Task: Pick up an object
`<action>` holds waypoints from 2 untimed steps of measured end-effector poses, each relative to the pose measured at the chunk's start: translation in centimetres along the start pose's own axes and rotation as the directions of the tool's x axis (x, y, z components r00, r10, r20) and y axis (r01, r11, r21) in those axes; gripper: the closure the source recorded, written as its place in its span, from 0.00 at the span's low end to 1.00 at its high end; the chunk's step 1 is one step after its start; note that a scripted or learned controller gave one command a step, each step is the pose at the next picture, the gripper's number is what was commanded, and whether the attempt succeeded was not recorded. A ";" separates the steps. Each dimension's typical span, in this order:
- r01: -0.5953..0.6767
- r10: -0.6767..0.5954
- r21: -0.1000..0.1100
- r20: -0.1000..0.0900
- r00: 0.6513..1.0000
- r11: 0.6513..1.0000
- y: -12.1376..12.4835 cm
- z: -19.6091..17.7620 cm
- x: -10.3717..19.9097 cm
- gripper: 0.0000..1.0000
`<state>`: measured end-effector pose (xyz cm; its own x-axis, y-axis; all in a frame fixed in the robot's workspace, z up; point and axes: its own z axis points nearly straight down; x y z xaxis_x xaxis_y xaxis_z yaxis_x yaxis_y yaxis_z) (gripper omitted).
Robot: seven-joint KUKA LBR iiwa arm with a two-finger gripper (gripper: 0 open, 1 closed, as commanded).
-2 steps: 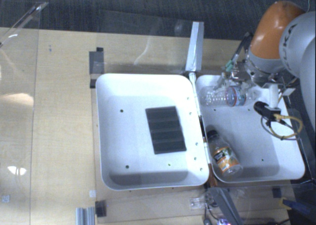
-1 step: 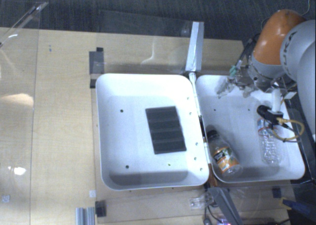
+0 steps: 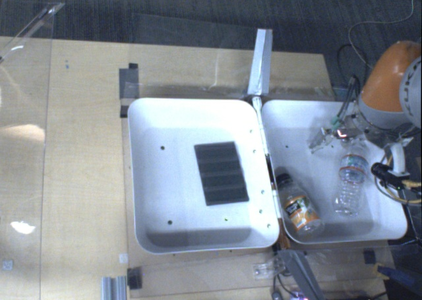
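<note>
- Looking down on the bench (image 3: 72, 160), we see the gripper (image 3: 331, 135) hanging over the far part of the right bin (image 3: 290, 117), with the arm (image 3: 389, 88) reaching in from the right.
- Its state we cannot tell from this view, and nothing visibly sits in it.
- We judge the clear plastic bottle (image 3: 349, 183) the nearest candidate: it lies just toward the camera from the gripper and slightly to the right, its long axis running roughly far-to-near.
- A small jar with an orange label (image 3: 300, 210) lies in the near left corner of that bin, tilted, close beside the wall.
- A dark ribbed block (image 3: 221, 173) lies flat mid-way in the left bin (image 3: 151, 127), well apart.
- We think the bottle has open floor around it; the jar's wall side looks cramped.
</note>
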<state>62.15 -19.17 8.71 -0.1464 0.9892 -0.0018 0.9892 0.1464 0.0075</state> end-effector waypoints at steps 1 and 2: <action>0.078 -0.078 -0.002 0.001 0.997 0.997 -6.3 -0.2 -0.5 0.00; 0.093 -0.093 -0.004 0.003 0.996 0.996 -11.1 -0.3 0.2 0.00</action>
<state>51.14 -20.58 8.90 -0.2375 0.9714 -0.0050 0.9713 0.2375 0.0110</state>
